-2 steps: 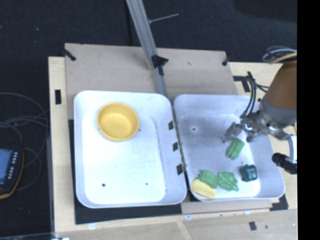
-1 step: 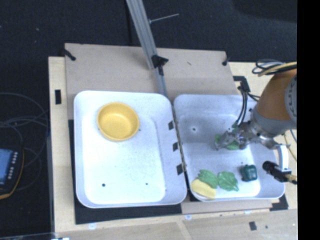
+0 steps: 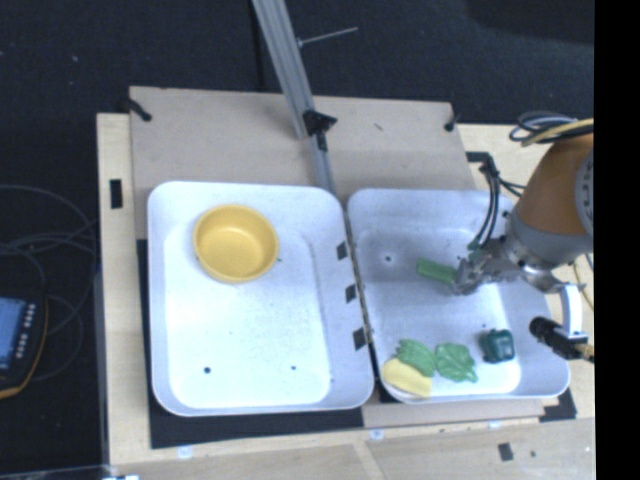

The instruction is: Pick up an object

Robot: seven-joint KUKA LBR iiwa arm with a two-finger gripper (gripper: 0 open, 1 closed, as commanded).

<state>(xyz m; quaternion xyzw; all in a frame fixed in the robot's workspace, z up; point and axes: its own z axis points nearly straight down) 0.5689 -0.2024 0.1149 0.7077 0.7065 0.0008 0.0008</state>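
Camera view shows the end effector at one end of a green stick; whether it grips I cannot tell. An end-on hold could let the stick swing or slip out.

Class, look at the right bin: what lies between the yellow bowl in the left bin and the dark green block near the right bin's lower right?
In the camera view, between the yellow bowl and the dark green block lie the bins' adjoining rims, then bare white floor.

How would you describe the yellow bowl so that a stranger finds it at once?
Look at the left white bin. In its far-left corner sits the yellow bowl, round, open side up. It is the one object in that bin; the green pieces lie in the other bin.
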